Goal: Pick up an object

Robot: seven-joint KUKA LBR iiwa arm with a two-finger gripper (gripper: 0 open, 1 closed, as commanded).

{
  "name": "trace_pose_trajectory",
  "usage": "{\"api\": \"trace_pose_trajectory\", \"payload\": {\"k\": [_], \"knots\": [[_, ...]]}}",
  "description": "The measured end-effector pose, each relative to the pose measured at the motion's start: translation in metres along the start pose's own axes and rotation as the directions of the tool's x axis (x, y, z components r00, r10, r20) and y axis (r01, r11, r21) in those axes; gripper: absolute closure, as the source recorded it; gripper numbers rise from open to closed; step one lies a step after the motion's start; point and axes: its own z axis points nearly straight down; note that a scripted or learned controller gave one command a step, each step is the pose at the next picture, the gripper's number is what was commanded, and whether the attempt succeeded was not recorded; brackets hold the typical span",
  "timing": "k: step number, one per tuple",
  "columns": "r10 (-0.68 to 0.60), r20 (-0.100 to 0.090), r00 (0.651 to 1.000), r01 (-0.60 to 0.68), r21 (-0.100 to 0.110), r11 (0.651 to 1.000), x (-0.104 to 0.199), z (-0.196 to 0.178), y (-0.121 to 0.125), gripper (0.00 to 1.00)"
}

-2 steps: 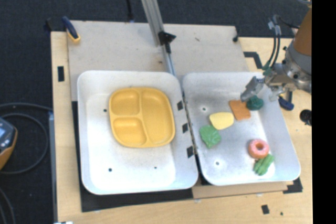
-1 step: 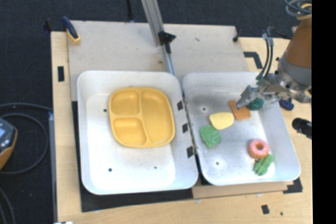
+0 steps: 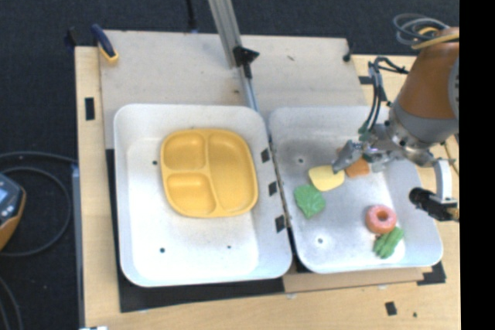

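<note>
1. The bench (image 3: pixel 178 66) carries two white bins side by side: the left bin (image 3: pixel 139 243) at centre left of the frame and the right bin (image 3: pixel 340 243) at centre right.
2. A yellow tray (image 3: pixel 209 171) with three compartments lies in the upper middle of the left bin.
3. The arm (image 3: pixel 429 89) comes in from the right edge of the frame, over the upper right part of the right bin.
4. The end effector (image 3: pixel 352 158) sits low over the upper middle of the right bin; whether it is spread or pressed together cannot be told.
5. An orange piece (image 3: pixel 358 168) lies right at the end effector's tip; whether it is gripped cannot be told.
6. A pale yellow piece (image 3: pixel 326 179) lies just left of and below the orange piece.
7. A green piece (image 3: pixel 310 202) lies below the yellow one, near the bin's left wall.
8. A pink ring (image 3: pixel 380 219) lies at the lower right of the bin, with a second green piece (image 3: pixel 388 242) just below it.
</note>
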Motion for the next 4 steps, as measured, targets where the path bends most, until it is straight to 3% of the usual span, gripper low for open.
{"api": "trace_pose_trajectory", "payload": {"k": [1,2,4], "knots": [[0.002,0.001,1.0,-0.002,-0.001,1.0,-0.006,0.052,0.009,0.0],[0.004,0.003,1.0,-0.004,-0.009,1.0,-0.007,0.038,0.01,1.0],[-0.003,0.003,1.0,0.003,-0.012,1.0,-0.003,-0.088,0.007,1.0]]}}
